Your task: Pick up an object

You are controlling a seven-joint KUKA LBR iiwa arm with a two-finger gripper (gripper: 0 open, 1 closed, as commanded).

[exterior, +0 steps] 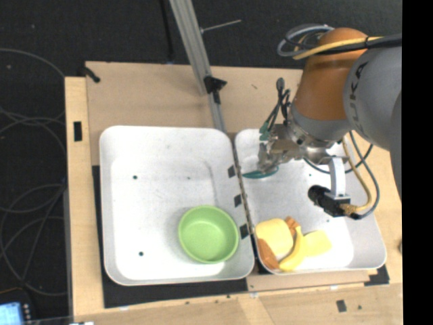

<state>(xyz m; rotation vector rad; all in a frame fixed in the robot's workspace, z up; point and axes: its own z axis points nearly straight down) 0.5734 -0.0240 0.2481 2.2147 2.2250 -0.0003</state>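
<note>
Up by the far-left corner of the right shallow white bin (365, 252), my claw (265, 162) is hovering over a thin teal object (257, 175); can't tell its grip.

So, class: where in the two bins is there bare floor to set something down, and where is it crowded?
Left bin: bare floor everywhere behind and left of the green bowl. Right bin: a bare strip between the gripper and the yellow objects. Crowded: its near left corner and the far end under the arm.

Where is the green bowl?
The green bowl sits in the left bin, near its front right corner, just across the divider from the yellow things in the right bin.
</note>
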